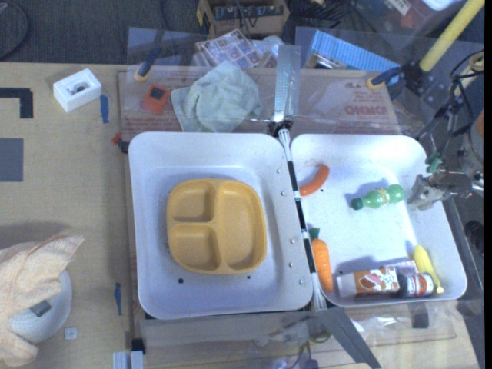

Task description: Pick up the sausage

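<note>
The sausage point(314, 179) lies in the right bin point(361, 151), near the upper left corner of this bin and just beside the wall that divides the two bins. It is orange-red, short and a little curved, and it lies flat on the white floor at a slant. Nothing touches it, so there is free room on both of its long sides.

I judge that it is a light toy, smooth and perhaps a little slippery, and round in section, so it may roll or slide out of a weak pinch. The best place to hold it seems to be the middle of its length, with the fingers closing across its narrow width.

Further to the right in the same bin lies a green bottle point(377, 197). Along the lower edge there are a carrot point(321, 261), a sauce bottle point(383, 282) and a small banana point(425, 264). All of these are well apart from the sausage.

The gripper point(430, 192) is at the right edge of the right bin, well apart from the sausage and not above it. I cannot tell if it is open or closed, and I see nothing held in it.

The left bin point(154, 283) carries a yellow divided plate point(217, 225). On the surface behind the bins lies a pale green cloth point(219, 97).
</note>
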